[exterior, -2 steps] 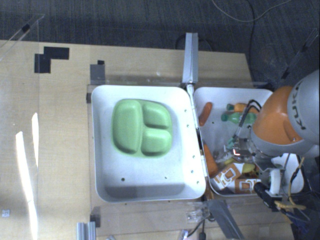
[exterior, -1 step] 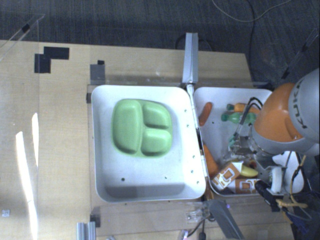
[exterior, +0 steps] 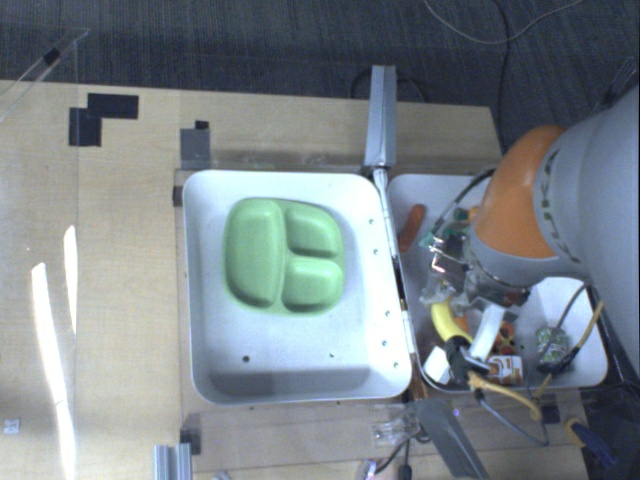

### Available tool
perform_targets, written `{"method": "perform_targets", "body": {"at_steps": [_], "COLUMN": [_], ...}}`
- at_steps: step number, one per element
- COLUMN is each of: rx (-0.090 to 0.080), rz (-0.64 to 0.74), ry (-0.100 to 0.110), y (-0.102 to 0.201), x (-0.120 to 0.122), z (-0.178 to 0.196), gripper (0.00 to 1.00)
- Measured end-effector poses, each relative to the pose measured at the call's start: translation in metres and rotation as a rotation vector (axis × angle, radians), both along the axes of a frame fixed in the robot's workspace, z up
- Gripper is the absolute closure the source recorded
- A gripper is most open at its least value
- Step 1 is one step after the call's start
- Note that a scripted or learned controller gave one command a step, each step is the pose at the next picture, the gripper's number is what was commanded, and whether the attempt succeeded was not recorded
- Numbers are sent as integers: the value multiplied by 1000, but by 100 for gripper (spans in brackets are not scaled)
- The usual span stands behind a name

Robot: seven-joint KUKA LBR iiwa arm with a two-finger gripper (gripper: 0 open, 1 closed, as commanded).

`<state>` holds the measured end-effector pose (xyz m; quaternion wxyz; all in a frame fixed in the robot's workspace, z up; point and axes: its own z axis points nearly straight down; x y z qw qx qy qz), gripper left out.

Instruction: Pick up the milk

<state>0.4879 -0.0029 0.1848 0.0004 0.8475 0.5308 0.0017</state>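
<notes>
Left bin (exterior: 205, 358): a shallow white tray holding a green divided plate (exterior: 285, 255) with three compartments. It plays no part in the pick.
Right bin (exterior: 590, 363): much of it lies under the arm, with small items crowded along its left and near sides.
Sausage (exterior: 411, 226): a reddish-brown toy piece near the bin's left wall, apart from the rest.
Banana (exterior: 443, 320): a yellow toy lying just left of the milk, close enough to be nudged.
Milk, place (exterior: 486, 331): the small white block in the right bin's near half, directly below the gripper, is judged to be the milk. Its identity is not certain.
Milk, look: plain white and narrow, with straight edges, tilted so its long side runs from upper right to lower left. No print can be read. A dark item touches its lower end, and a piece with an orange label (exterior: 506, 369) sits just beside it.
Milk, handling: probably a light, stiff toy carton with smooth, rather slippery faces, and unlikely to break. The best hold would be across its two long flat sides near the middle. The tilt and the clutter make it likely to slip or twist.
Gripper (exterior: 478, 306): it hangs right over the milk's upper end. Whether it is apart, together or clamped on anything cannot be told.
Arm (exterior: 570, 198): grey with an orange band, reaching in from the right.
</notes>
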Motion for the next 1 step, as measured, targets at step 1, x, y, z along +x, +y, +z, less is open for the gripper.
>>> {"method": "perform_targets", "body": {"at_steps": [1], "rx": [-1], "rz": [15], "ry": [-1], "y": [-23], "x": [69], "z": [223], "gripper": [100]}}
